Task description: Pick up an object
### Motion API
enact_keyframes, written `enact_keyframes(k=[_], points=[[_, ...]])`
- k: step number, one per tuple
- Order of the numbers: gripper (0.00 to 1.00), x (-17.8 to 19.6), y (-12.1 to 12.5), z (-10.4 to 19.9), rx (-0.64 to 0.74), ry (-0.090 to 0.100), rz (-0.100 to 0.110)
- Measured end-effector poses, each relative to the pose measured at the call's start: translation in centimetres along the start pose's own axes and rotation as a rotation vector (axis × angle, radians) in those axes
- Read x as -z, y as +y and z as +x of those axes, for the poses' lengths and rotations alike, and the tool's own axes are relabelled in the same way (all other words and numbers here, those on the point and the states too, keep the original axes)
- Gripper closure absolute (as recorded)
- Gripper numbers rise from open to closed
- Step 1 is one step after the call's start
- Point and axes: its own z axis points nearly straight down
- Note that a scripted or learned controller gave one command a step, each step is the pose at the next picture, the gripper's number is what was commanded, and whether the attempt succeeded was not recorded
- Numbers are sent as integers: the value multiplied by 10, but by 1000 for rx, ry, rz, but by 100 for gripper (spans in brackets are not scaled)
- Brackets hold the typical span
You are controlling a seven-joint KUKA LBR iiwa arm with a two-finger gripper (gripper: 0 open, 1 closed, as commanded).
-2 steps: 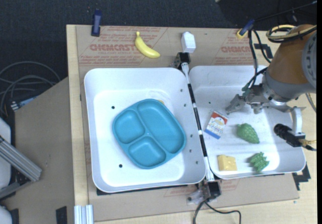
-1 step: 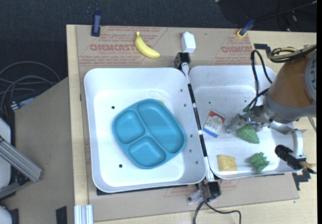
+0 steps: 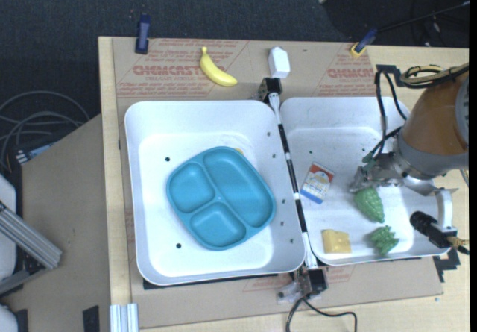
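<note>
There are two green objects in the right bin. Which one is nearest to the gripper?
The upper green object, right under the gripper. The lower green object lies nearer the bin's front edge, beside the yellow block.

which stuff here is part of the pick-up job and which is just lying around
In the job:
gripper, low in the right bin
light green object just below it
dark green object
yellow block
small carton

Lying about:
blue divided tray in the left bin
banana on the bench
</note>
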Motion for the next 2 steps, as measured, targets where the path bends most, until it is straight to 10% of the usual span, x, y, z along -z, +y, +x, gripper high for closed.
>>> enact_keyframes(k=[1,2], points=[[100,-10,-9,63,2,3,4],[0,-11,-10,62,1,2,5]])
